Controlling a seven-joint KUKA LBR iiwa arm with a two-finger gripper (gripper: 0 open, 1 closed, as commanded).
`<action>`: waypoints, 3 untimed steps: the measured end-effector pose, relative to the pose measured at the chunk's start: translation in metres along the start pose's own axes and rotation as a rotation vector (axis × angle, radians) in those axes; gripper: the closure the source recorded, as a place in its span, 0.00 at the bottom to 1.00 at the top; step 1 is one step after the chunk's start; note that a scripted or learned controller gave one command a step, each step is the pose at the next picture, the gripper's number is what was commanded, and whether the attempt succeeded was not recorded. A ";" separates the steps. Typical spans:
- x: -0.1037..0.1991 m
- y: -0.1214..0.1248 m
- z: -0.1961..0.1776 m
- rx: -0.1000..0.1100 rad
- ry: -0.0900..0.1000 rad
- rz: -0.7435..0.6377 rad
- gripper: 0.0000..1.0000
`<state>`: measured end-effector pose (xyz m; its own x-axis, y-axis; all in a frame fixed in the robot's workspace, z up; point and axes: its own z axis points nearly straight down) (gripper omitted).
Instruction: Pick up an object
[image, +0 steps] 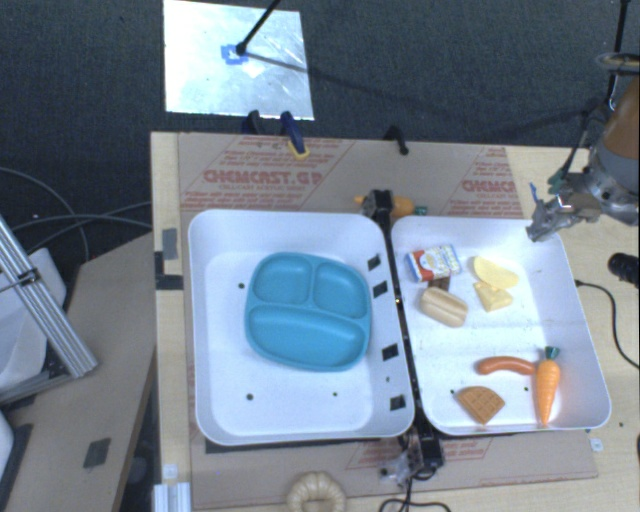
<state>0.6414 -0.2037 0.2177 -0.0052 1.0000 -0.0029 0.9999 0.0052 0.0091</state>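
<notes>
1. My gripper (541, 222) hangs over the far right corner of the right white bin (580, 300), at about 1 o'clock from the bin's middle. I cannot tell from this view how it is set, and nothing shows in it.
2. Candidate objects all lie in the right bin: a small red-and-white carton (433, 263) and a tan bread-roll toy (443, 306) at 10 o'clock; a pale yellow wedge (494, 271) with a smaller yellow block (491, 296) just beside it at 12; a red sausage toy (505, 365) and an orange plastic carrot (546, 387) at 5; a brown waffle piece (481, 403) at 6.
3. Risk: the yellow pieces are nearest, but they sit close together; I judge a descent between them could nudge both and close on neither.
4. Risk: sausage tip and carrot top nearly touch; rounded shapes may roll out.
5. Risk: descending where I am now would strike the bin rim.
6. Surroundings: the left white bin (215, 300) holds a blue divided plastic plate (308, 310); black clips on the divider (390, 320) lie near the carton and roll.
</notes>
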 end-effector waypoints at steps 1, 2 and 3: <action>0.000 0.001 -0.008 0.004 0.002 0.000 1.00; 0.044 -0.025 0.002 0.010 0.004 -0.002 1.00; 0.078 -0.053 -0.005 0.009 0.004 -0.002 1.00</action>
<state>0.5877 -0.1258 0.2220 -0.0073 1.0000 0.0008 1.0000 0.0073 0.0003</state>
